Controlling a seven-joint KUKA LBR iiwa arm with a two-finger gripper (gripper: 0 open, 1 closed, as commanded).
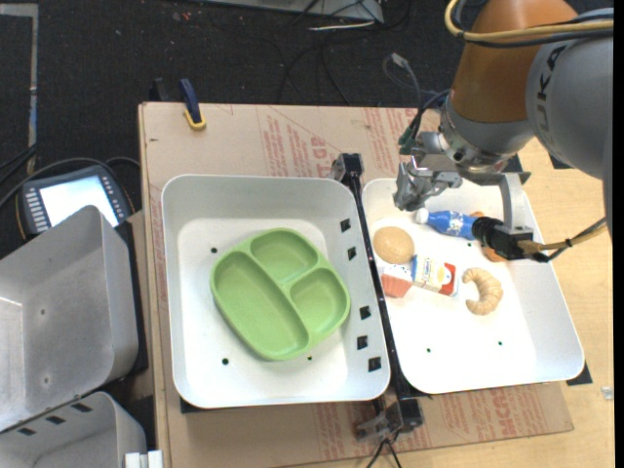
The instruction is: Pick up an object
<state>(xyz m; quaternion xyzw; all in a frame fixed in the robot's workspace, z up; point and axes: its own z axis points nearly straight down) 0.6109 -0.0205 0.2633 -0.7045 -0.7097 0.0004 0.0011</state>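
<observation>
Bins: two shallow white ones side by side on the counter (244, 139), the left bin (185, 261) and the right bin (546, 349), their inner walls touching along a black strip.
Left bin contents: one green divided plate (281, 292) with three compartments, lying flat near the middle.
Right bin contents: four small things, all in the upper half. One blue and white bottle (450, 223) on its side, one round tan bun (394, 244), one small white and red carton (425, 275) lying flat, one croissant (483, 290).
Spacing: bun and carton are just beside each other near the left wall; the croissant sits just right of the carton; the bottle lies above them.
Arm: one, grey with an orange band, reaching in from the right.
End effector: the end effector (410, 195) hangs over the top left corner of the right bin, just left of the bottle's cap; nothing sits between its fingers, and how far apart they are I cannot tell.
Open room: the lower half of the right bin is bare white floor.
Surface: brown board with red print.
Room: dark floor with cables behind; grey boxes at the left.
</observation>
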